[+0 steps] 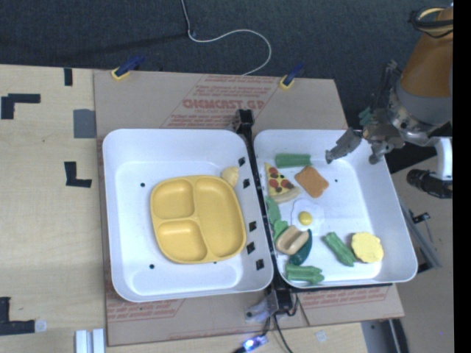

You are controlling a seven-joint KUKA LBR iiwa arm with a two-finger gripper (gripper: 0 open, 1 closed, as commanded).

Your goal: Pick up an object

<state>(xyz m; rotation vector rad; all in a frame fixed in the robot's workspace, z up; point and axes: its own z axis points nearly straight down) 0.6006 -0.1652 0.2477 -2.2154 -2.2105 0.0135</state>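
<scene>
My gripper [359, 151] hangs over the far right corner of the right bin [383, 197], its two dark fingers spread open with nothing between them. Below and to its left lie toy foods: a brown toast slice [312, 182], a green bean pod [293, 159], a pizza slice [280, 184], a fried egg [305, 218], a hot dog [292, 239], a green pickle [341, 248], a yellow corn piece [366, 247] and another green pod [304, 273]. The toast is the nearest item to the fingers, and apart from them.
The left bin [125, 197] holds a yellow divided plate [197, 219] and a small pale yellow piece [231, 175] by the divider. Both bins rest on a cardboard sheet [213, 101]. A white cable [235, 35] loops at the back.
</scene>
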